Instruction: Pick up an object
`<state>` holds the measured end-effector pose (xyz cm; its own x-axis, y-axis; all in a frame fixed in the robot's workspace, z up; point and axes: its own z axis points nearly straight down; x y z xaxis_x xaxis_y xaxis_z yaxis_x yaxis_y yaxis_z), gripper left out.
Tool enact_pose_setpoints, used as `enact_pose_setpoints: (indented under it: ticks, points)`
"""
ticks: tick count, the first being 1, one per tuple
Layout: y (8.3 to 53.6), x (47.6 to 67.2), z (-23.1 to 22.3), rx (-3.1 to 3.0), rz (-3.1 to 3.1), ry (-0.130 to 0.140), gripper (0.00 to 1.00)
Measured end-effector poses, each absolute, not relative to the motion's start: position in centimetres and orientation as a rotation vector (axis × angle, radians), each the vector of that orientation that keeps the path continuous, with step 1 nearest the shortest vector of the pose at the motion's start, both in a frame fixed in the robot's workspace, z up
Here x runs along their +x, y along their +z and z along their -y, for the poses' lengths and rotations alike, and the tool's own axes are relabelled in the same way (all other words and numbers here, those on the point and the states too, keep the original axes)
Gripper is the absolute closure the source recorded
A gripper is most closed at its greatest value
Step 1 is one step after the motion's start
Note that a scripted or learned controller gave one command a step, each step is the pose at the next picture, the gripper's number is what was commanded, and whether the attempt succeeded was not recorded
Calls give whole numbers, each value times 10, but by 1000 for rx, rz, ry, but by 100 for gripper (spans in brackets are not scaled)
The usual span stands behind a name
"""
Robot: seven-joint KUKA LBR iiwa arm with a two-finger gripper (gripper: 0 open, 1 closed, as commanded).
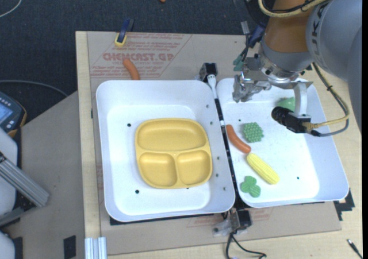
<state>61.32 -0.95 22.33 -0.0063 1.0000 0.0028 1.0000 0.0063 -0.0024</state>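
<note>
Camera view: end effector [247, 92] grip unclear; green ball [252, 132] just below, apart.

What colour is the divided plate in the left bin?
Yellow; the divided plate shows plainly in the camera view.

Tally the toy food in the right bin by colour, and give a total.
Green: 3, a bumpy round piece, a leafy piece and one partly hidden behind the claw
Yellow: 1, the corn cob
Orange-red: 1, the sausage
Total: 5
</note>
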Motion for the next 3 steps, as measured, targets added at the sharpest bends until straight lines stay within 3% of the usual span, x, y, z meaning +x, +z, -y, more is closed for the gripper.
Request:
enact_pose_setpoints:
  ticks: [2, 3]
  points:
    - [233, 621, -22, -2221, 2226, -4, 100]
    - [215, 618, -14, -2221, 2218, 5, 100]
